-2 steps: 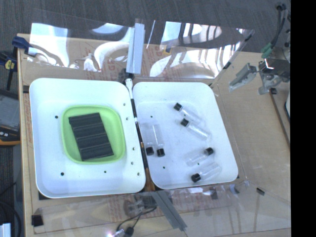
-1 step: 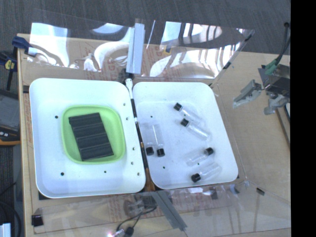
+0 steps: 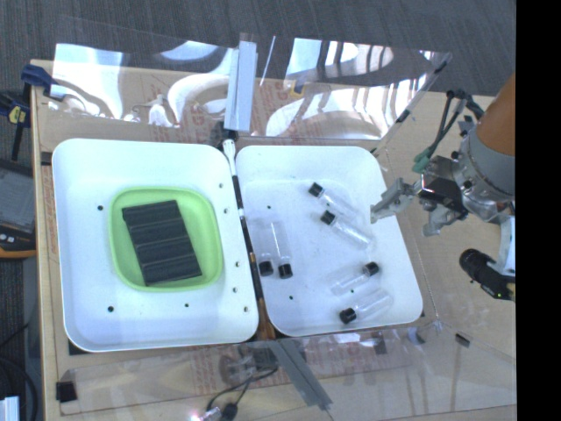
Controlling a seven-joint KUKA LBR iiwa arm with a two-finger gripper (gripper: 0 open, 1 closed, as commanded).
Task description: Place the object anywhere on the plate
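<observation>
We see two white bins side by side on the desk point(image 3: 491, 358). In the left bin point(image 3: 79, 305) lies a green plate point(image 3: 203, 213), and on this plate rests a dark ribbed block point(image 3: 160, 241), a little tilted. The right bin point(image 3: 302, 310) holds several clear vials with black caps: one vial point(image 3: 324, 198) near the top, a second one point(image 3: 346, 228) just below it, two upright-lying vials point(image 3: 280, 248) near the left wall of this bin, and two more point(image 3: 355, 277) point(image 3: 366, 307) toward the lower right corner. The arm comes in from the right, and its end effector point(image 3: 412, 204) stands at the right edge of the right bin, above the rim. Its fingers point(image 3: 390, 202) are spread apart and we see nothing between them. The vials all lie in the right bin, well apart from the plate.
</observation>
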